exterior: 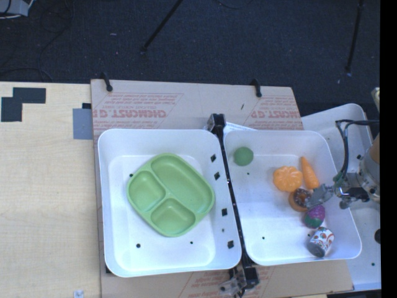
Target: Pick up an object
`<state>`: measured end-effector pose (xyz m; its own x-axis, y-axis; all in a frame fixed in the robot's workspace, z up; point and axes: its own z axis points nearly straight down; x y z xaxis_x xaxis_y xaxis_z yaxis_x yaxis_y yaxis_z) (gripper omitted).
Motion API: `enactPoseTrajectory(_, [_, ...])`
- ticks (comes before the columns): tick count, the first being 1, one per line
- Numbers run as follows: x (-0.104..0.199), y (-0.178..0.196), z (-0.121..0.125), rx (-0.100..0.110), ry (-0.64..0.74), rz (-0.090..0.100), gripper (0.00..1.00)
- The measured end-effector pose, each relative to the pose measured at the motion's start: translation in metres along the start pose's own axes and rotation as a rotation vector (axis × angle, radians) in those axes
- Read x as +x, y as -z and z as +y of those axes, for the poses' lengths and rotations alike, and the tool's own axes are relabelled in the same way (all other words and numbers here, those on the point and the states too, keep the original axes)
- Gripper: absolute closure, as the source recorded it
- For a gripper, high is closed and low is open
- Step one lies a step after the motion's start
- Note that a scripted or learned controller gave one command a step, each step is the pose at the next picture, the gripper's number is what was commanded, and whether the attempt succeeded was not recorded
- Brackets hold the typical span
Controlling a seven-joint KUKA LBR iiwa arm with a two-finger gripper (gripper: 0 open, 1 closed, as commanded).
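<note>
Gripper (322, 195), finger state not discernible, above the right bin (267, 253), beside the orange pumpkin (288, 179), carrot (309, 172) and purple toy (314, 216).

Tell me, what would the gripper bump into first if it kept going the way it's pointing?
Probably the small brown round toy. The gripper points left into the right bin, and that toy sits right at its tip. The orange pumpkin lies just beyond. Height is hard to judge from above, so it might pass over.
</note>
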<state>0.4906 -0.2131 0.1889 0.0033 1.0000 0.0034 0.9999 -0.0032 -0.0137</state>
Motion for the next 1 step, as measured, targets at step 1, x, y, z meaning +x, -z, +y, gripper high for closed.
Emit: enactPoseTrajectory(1, [0.0000,0.0061,0.0030,-0.012,0.003,-0.004,0.00])
